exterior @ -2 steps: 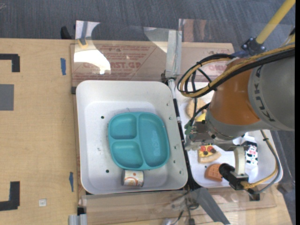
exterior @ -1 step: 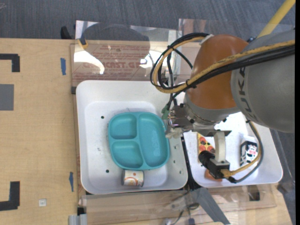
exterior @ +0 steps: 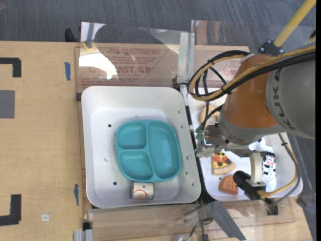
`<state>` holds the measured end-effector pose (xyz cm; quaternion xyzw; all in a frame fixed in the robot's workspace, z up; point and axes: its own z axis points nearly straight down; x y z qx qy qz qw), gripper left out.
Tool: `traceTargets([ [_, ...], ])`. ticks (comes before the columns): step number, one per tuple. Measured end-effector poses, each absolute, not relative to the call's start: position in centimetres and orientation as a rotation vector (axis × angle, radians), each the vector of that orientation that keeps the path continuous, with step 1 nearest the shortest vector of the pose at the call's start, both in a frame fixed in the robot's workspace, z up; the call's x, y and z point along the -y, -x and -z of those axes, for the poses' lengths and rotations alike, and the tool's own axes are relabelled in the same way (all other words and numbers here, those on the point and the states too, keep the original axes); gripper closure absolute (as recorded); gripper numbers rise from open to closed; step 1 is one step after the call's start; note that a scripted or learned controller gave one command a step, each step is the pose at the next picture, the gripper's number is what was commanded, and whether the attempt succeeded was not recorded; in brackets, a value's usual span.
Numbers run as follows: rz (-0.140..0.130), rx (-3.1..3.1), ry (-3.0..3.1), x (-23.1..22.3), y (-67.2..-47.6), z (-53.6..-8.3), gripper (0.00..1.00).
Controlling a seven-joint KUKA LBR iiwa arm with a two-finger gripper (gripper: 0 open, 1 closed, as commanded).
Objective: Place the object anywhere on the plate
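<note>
The grey-and-orange arm (exterior: 261, 99) hides its hand, whose state I cannot tell, over the right bin (exterior: 293, 185), where the small pizza-slice toy (exterior: 221, 162) lies, apparently light, stiff and best pinched across its edges, well apart from the teal plate (exterior: 149, 149).

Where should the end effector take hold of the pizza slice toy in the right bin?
Grip the pizza slice across its two straight sides, coming straight down from above. It lies flat on the right bin's floor, so only those edges offer purchase; the orange piece beside it probably leaves room.
</note>
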<state>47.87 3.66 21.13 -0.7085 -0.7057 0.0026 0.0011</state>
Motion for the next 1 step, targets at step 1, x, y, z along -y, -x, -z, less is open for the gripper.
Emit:
traceTargets([
  [1, 0.007, 2.228, 2.217, -8.52, -49.02, -29.87, 1.00],
])
